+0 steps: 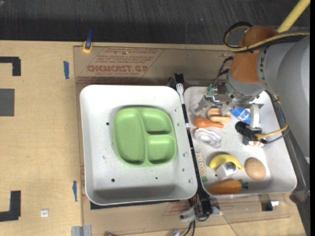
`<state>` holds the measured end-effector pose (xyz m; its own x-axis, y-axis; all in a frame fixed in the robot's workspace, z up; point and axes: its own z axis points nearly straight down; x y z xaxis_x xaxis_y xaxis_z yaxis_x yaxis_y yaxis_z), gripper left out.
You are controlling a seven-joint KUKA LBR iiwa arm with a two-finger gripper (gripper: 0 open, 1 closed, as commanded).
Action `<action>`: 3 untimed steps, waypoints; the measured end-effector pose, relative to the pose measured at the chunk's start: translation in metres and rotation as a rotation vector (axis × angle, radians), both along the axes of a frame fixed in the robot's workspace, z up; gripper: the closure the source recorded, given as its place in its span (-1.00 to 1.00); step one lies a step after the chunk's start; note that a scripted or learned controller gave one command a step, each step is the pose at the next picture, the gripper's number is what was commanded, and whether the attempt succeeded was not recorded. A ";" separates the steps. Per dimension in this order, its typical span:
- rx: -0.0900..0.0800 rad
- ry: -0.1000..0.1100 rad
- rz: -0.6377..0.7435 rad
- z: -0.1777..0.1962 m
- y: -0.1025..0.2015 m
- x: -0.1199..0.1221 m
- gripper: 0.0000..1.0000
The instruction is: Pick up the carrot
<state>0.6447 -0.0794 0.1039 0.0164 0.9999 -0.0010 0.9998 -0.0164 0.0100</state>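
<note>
gripper (220, 101) is hovering at the right bin's (283, 173) far-left end; can't tell finger state. carrot (226, 186) is lying at the near edge. approach step pending, needs travelling nearward.

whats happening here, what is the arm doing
A grey arm reaches into the right bin, its end effector low over the clutter at the far end, near a pinkish-orange item. The carrot lies untouched at the bin's near edge, beside a banana and a brown egg-shaped thing. The left bin holds a green divided tray.
</note>
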 end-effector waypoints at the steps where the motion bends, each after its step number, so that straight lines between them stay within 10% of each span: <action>1: -0.008 -0.006 0.408 -0.005 -0.021 -0.054 -1.00; 2: -0.013 -0.028 0.265 -0.006 -0.032 -0.106 -1.00; 3: -0.022 -0.041 0.261 0.006 -0.035 -0.103 1.00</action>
<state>0.5420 -0.1144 0.1104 -0.2411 0.9701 -0.0270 0.9690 0.2422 0.0478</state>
